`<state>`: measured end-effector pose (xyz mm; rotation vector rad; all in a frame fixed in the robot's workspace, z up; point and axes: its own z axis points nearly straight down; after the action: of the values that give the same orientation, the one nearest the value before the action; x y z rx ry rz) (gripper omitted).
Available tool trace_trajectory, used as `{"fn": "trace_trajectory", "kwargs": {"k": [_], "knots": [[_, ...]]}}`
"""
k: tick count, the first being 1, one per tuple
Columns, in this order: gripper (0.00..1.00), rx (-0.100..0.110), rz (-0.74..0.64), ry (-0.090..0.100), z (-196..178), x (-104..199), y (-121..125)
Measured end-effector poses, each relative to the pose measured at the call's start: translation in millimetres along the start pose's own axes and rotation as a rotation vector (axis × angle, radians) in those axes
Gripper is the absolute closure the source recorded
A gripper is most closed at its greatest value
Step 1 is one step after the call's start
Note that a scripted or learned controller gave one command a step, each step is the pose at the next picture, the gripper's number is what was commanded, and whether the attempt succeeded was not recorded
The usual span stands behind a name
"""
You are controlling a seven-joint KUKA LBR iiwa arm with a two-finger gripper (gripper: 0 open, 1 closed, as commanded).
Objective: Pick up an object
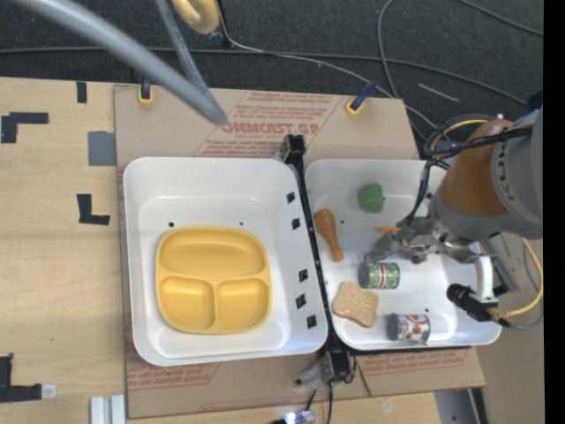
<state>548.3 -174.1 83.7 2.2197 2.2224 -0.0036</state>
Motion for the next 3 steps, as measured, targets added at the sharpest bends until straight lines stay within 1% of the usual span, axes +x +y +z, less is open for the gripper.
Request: {"fn": "trace_trajectory", "kwargs": {"k": [1,2,3], "knots": [[1.0,-0.003,0.0,-0.002,-11,-1,1],[1.0,-0.003,0.001,0.001,-60,-10,3],[1.0,-0.005,-0.002,0.001,-117,-3,12]]}}
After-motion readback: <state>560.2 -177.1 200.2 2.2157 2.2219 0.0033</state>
